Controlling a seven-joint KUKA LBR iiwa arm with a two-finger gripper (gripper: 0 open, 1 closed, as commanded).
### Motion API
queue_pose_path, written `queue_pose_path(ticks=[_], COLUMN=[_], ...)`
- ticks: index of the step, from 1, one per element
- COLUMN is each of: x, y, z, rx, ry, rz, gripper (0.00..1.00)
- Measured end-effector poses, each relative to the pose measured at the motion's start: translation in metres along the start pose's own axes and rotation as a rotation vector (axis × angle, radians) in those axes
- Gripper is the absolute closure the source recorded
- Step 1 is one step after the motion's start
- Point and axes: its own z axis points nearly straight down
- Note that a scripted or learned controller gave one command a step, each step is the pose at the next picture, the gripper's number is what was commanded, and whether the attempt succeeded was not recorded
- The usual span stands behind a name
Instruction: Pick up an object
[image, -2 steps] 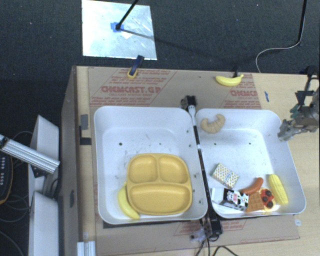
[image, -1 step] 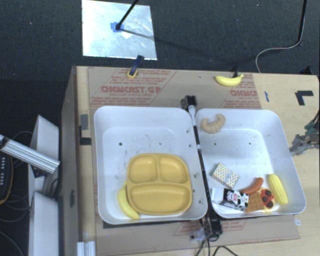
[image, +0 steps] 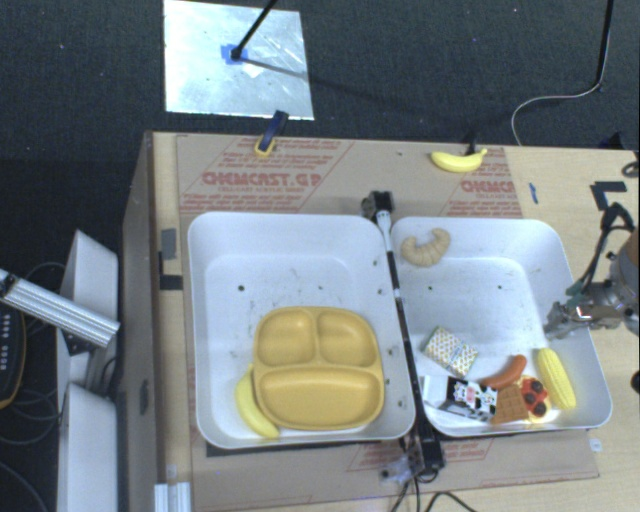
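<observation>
A cardboard-covered table (image: 300, 170) carries two shallow white bins side by side. The left bin (image: 215, 300) holds a yellow divided plate (image: 318, 366), three compartments up, with a yellow banana (image: 252, 408) lying against the plate's lower-left edge. The right bin (image: 520, 250) holds a scatter of play food: a tan croissant (image: 425, 246) near its upper-left corner, and along the lower edge a checkered packet (image: 451, 351), a black-and-white carton (image: 470, 399), a red sausage (image: 503, 371), a waffle-like piece with red berries (image: 522, 400) and an ear of corn (image: 555, 377). The sausage lies just beside the corn; the carton and waffle piece touch.

The arm's tool (image: 572, 312) hangs over the right bin's right rim, just above the corn and apart from it. Whether it is open or closed cannot be told at this angle, and nothing is visible in its grasp.

A second banana (image: 458, 159) rests on the table beyond the right bin. A small yellow-and-blue item (image: 270, 134) lies at the table's far edge, near a shiny sheet (image: 238, 60) on the dark floor.
</observation>
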Motion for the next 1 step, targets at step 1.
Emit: queue_pose_path(ticks=[1], x=[-0.0128], y=[-0.0024], z=[-0.0206], rx=[-0.003], ry=[-0.001], rz=[0.000], gripper=[1.00])
